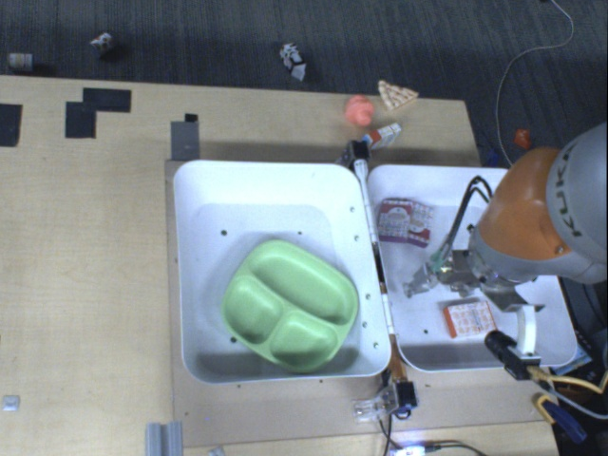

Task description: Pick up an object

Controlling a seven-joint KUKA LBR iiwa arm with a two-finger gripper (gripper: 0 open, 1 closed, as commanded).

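Note:
My gripper [428, 277] hangs low over the middle of the right bin [418, 354], at the end of the grey arm with its orange band [518, 218]. A red and white packet [404, 221] lies in the far part of that bin, just beyond the gripper. A small orange card [467, 318] lies flat on the bin floor to the gripper's near right, partly under the wrist. A green divided plate [290, 302] rests tilted in the left bin [204, 198]. I see nothing held in the gripper.
On the bench behind the bins lie a pink ball [359, 110], a pizza-slice toy [397, 94] and a small tube [380, 138]. The ridge between the bins [372, 245] runs just left of the gripper. Cables trail at the bench's near right corner [560, 388].

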